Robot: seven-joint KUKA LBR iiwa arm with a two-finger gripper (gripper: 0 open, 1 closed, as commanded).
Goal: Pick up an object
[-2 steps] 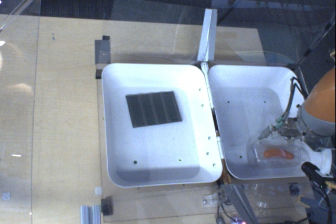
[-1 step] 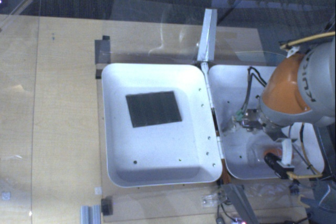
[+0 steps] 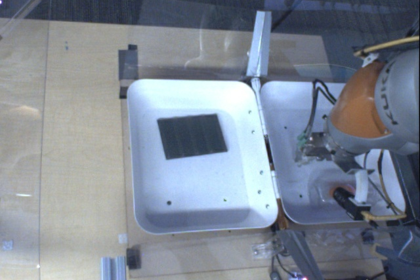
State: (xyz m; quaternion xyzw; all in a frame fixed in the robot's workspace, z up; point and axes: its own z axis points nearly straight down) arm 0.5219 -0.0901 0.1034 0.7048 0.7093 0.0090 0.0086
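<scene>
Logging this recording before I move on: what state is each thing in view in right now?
Left bin: holds a dark ribbed mat.
Dark ribbed mat: lying flat, slightly askew, untouched.
Right bin: arm reaching down into it.
Arm: bent low over the right bin.
Gripper: down inside the right bin; open or shut unclear.

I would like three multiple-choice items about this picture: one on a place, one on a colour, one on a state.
1. Where does the dark grey mat lie?
A. in the left bin
B. in the right bin
C. on the bench

2. What colour is the band above the arm's wrist?
A. blue
B. orange
C. green

3. How does the mat lie?
A. rolled up
B. leaning on a wall
C. flat on the bin floor

Key: 1 A, it sits inside the left bin; 2 B, the band shows orange over the right bin; 3 C, its whole top face shows.
</scene>
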